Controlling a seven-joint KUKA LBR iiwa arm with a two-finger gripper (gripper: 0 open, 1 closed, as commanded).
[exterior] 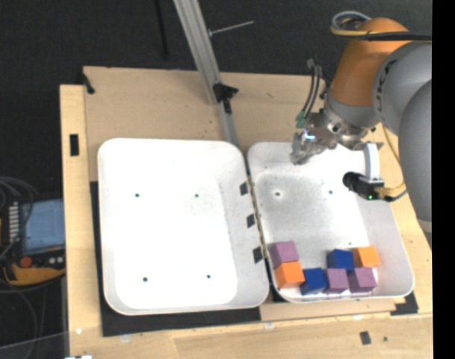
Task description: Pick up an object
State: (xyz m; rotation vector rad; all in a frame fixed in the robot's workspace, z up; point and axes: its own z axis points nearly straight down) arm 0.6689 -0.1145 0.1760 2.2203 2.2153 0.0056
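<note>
Coloured blocks (328, 270) are being kept along the right bin's (317, 200) near edge, well apart from the pincer (302, 152), whose grip cannot be told.

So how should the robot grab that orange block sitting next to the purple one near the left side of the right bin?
Probably from straight above, with the fingers closing on the orange block's left and lower faces' opposites only where free: the purple block crowds its top edge and a blue block its right. The gripper hangs at the bin's far end.
</note>
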